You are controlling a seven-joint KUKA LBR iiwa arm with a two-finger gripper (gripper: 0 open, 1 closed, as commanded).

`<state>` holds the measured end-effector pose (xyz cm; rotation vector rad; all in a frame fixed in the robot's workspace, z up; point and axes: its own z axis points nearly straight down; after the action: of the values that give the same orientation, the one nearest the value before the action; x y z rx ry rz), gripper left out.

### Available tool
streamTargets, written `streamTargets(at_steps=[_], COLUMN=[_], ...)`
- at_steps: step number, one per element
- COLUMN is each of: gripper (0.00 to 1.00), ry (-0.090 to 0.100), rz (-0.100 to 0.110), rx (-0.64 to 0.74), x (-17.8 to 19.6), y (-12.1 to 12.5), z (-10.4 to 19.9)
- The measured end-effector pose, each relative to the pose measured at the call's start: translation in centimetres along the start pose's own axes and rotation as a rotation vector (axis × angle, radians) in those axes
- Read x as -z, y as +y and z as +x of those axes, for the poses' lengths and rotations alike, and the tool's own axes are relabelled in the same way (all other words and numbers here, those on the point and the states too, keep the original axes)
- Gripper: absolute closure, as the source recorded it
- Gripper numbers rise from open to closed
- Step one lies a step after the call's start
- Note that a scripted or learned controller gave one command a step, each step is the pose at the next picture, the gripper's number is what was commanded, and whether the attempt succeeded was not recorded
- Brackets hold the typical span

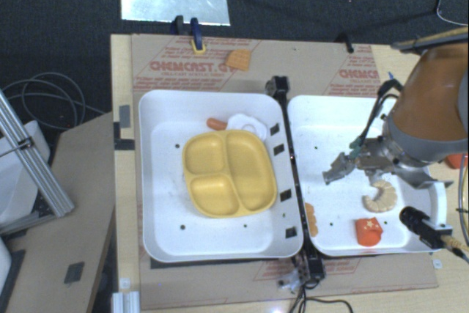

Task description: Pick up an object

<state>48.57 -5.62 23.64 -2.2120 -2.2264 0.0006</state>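
White plastic bins sit side by side on the cardboard-covered bench (pixel 220 66). The left bin (pixel 157 179) carries a yellow divided tray (pixel 229 174), tilted a little, with a small orange sausage-shaped piece (pixel 216 124) and a white cup-like item (pixel 248 124) just behind its far edge. The right bin (pixel 322 124) holds a pale curled shrimp-like toy (pixel 381 196) and, nearer the front wall, a red-orange block (pixel 368 230); a small tan piece (pixel 311 218) lies against the divider between the bins. A tan cracker-shaped thing (pixel 238 59) rests on the bench behind the left bin.

The grey arm (pixel 432 106) reaches over the right bin, and its gripper (pixel 338 171) hangs over bare white floor — left of the shrimp-like toy and apart from it. Nothing sits between the fingers; whether they stand wide or narrow I cannot tell from this angle.
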Motion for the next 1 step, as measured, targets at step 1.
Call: streamTargets(at_steps=[1], gripper=[0.00], ry=[0.004], rz=[0.003], rx=[0.011], x=[-5.55], y=[0.01], z=[14.02])
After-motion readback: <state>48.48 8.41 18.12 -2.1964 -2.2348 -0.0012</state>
